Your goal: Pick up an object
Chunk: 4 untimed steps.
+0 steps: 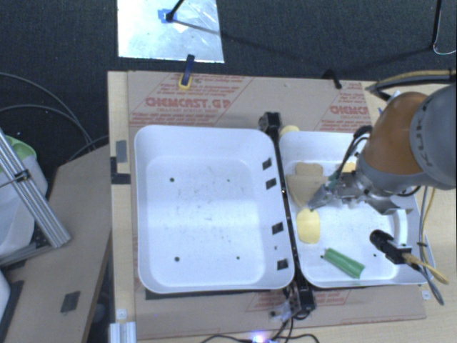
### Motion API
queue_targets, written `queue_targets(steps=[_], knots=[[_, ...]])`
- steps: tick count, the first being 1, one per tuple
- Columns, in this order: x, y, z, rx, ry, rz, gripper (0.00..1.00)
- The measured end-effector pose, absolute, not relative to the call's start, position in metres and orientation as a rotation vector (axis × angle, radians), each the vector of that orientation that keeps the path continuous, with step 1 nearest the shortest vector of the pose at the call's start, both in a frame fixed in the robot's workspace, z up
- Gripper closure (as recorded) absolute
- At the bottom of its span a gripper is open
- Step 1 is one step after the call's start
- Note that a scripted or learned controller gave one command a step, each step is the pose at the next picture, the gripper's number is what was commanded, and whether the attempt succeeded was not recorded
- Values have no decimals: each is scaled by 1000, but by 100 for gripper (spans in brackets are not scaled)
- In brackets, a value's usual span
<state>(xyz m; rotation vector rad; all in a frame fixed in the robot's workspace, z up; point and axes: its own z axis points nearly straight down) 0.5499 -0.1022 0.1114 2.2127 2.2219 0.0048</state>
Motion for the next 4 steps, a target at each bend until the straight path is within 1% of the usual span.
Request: queue_targets(steps=[1, 2, 3, 4], knots=[[604, -135, 84, 2215, 2223, 3, 0], [669, -87, 85, 2212, 2239, -14, 0], [672, 7, 193, 2204, 2226, 18, 0], [667, -99, 130, 2227, 2214, -4, 0]])
